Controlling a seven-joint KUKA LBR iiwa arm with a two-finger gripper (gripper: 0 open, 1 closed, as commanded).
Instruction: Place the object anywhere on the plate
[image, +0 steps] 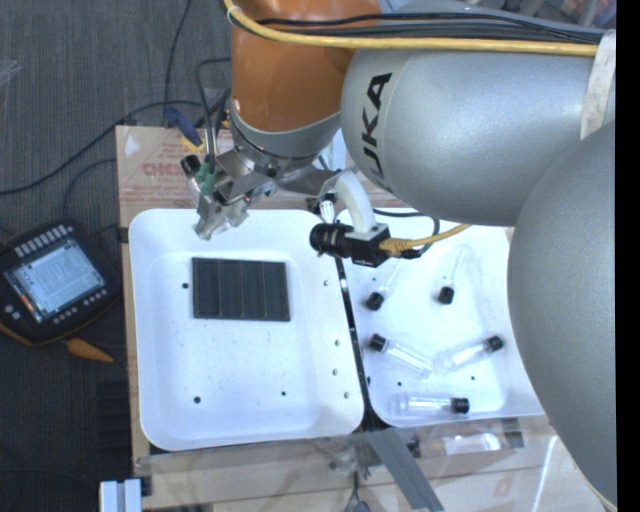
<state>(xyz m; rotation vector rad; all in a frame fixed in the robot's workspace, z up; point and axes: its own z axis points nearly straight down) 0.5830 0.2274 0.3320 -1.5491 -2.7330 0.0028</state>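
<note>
The left bin (140, 300) has much open room. Its floor is bare white on all sides of the dark plate (240, 289), with the widest free area toward the near rim. The plate is a flat, dark rectangle and lies in the far half of this bin, a little apart from the far wall and well apart from the near one. A few small black dots are on the white floor around it. The two bins touch along their inner rims, and the brown surface (150, 170) shows beyond the far rim and along the left side.

The grey arm (470, 110) comes in from the right and covers the far right part of the scene. Its orange band (290, 70) is above the far rim of the left bin. The end effector (212, 218) points down over that far rim, left of its middle, just beyond the far edge of the plate. Whether it is apart or together, I cannot tell, and I see nothing clearly in it.

The right bin (485, 385) holds the clear vials (405, 352) with black caps. About five lie scattered and apart from each other, three of them toward the near side. None is on the plate.

On the dark floor, left of the surface, lies a handheld controller (55, 280) with a pale screen.
</note>
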